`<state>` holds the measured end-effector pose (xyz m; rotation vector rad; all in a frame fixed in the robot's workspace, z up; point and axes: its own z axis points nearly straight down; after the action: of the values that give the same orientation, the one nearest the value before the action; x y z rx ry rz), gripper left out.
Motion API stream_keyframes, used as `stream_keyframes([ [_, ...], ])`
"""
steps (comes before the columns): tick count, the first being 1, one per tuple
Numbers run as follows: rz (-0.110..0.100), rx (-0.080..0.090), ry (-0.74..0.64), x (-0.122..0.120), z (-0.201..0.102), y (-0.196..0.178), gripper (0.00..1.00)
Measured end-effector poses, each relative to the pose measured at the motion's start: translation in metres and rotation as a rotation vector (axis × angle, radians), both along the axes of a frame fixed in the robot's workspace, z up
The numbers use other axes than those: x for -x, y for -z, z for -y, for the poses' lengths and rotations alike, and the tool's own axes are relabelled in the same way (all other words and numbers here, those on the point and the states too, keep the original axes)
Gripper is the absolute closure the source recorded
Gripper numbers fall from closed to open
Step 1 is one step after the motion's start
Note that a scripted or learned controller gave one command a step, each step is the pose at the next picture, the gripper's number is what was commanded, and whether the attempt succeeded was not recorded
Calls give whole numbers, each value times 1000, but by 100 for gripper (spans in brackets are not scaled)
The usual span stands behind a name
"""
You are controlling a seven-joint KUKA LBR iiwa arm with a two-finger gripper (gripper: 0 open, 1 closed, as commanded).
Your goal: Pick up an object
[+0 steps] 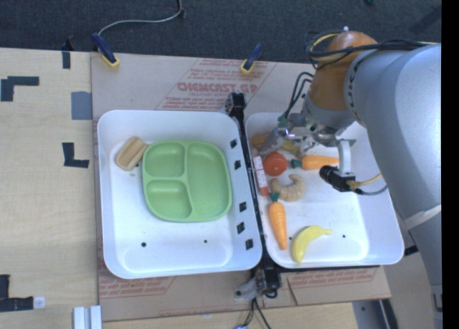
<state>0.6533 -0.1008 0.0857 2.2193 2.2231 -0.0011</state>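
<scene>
Fingers of the gripper [295, 136] are too buried among the toys to tell whether they stand apart or together. Just at 4 o'clock from them lies a small orange carrot [318, 162], long axis level, pointing to 3 o'clock, in the right bin [373, 241]. From 3 o'clock the grey arm [398, 98] reaches in, wrist bent down

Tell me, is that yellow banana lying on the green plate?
No, the banana lies in the right bin near its front edge, while the green plate sits in the left bin with its compartments bare.
</scene>
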Motion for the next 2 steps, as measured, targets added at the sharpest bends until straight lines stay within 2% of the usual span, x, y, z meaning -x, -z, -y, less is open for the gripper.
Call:
stream_keyframes([
  [1, -21, -2, 3, -11, 0, 1, 0],
  [2, -21, -9, 2, -12, 10, 1, 0],
])
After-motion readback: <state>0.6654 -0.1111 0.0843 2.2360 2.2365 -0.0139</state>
